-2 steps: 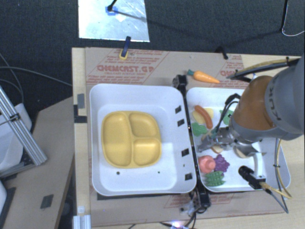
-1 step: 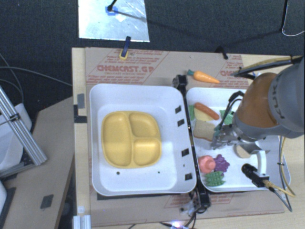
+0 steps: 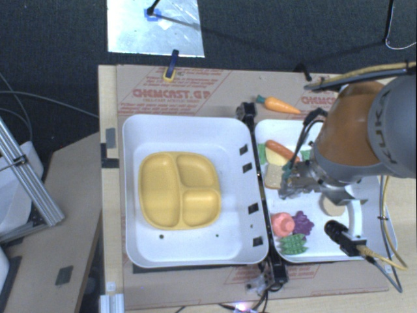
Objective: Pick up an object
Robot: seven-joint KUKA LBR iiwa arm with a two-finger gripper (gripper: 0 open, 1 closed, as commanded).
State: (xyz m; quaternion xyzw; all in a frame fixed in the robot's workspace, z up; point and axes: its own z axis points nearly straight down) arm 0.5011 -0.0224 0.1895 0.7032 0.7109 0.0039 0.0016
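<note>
The gripper [image 3: 291,186] hangs low in the right bin [image 3: 326,253], near its left wall, with the grey arm [image 3: 365,135] and its orange band reaching in from the right. Whether the pincer is wide, narrow or closed on anything cannot be told; its tip is a dark blur against the items beneath it.

Just under and left of the tip lies a tan slice [image 3: 273,175], touching a green piece [image 3: 262,154] by the bin's left wall. A carrot [image 3: 280,150] lies just above the tip, toward the bin's far edge. Nearer the front edge sit a pink item [image 3: 282,224], purple grapes [image 3: 302,223] beside it, and a green pod [image 3: 292,243] in front of both. A pale disc [image 3: 333,207] shows under the arm.

A second carrot [image 3: 279,105] lies outside the bin, on the cardboard [image 3: 195,90] beyond its far edge.

The left bin [image 3: 150,129] holds a yellow divided plate [image 3: 179,190] at its centre.
</note>
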